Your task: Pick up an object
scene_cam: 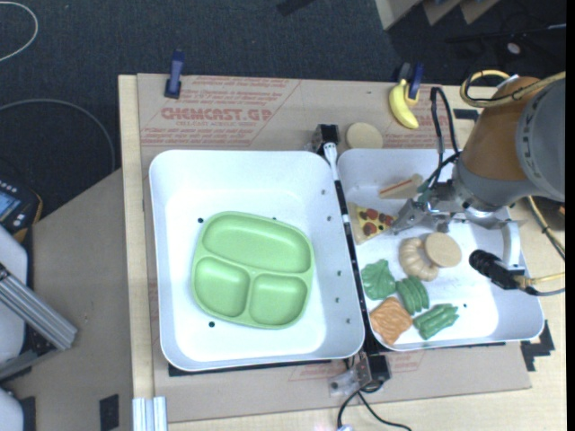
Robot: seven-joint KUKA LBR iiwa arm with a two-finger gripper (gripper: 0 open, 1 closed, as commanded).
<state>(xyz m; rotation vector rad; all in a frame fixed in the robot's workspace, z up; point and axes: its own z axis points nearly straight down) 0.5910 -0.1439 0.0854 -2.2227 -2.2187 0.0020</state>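
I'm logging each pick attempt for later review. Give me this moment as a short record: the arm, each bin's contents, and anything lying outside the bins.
arm: grey KUKA arm with orange band, reaching over the right bin from the right
gripper: two-finger gripper low above the toy food; finger state unclear
left bin: shallow white bin holding a green three-compartment plastic tray
right bin: shallow white bin holding a pizza slice, tan bread pieces, green vegetables, an orange piece
outside bins: yellow toy banana and a tan disc on the bench behind the right bin
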